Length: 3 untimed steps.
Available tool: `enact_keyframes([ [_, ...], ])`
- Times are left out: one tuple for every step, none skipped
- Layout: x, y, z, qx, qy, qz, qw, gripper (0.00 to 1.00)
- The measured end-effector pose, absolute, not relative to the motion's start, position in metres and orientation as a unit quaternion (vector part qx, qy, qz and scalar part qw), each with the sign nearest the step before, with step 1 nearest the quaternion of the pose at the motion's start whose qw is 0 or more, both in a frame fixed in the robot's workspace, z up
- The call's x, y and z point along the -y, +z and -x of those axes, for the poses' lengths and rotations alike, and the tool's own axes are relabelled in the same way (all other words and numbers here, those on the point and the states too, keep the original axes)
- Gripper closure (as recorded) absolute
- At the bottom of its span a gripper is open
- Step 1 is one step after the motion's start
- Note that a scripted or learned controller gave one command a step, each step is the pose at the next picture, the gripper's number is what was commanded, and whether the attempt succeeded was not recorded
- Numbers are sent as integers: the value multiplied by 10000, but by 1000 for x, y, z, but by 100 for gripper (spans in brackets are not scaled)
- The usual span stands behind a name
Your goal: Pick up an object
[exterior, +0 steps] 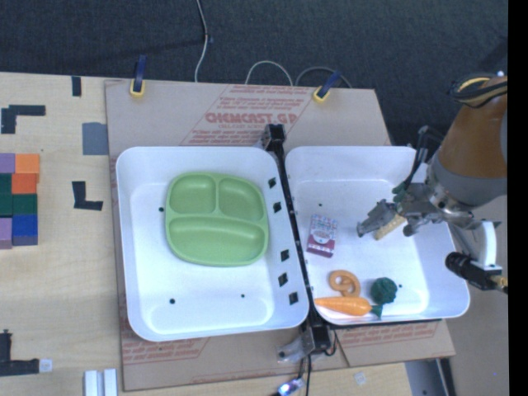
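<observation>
Objects available for picking lie in the right bin (429, 308): a small packet (322, 234) near the divider, a pretzel (343, 283), a toy carrot (342, 306) at the front wall, and a green broccoli-like piece (383, 289) touching the carrot's end. The gripper (378, 223) hangs over the bin's middle, tilted toward the packet and apart from it. Nothing is visible between the jaws; whether they stand released or clenched cannot be told. Judgement: no object is lifted, so the approach, grasp and lift all remain. The left bin (136, 304) holds a green divided plate (218, 219). Both bins rest on a cardboard sheet (247, 114) on the worktop (49, 304).
</observation>
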<state>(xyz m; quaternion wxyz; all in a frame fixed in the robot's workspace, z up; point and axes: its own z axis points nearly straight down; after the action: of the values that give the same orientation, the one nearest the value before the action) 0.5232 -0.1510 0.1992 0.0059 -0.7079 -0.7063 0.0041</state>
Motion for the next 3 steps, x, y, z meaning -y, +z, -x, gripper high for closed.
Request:
enact_keyframes([
  [151,205,-526,7076,7,7066,9,0],
  [156,148,-517,7072,22,7070,31,0],
  [164,89,-517,7073,19,7069,25,0],
])
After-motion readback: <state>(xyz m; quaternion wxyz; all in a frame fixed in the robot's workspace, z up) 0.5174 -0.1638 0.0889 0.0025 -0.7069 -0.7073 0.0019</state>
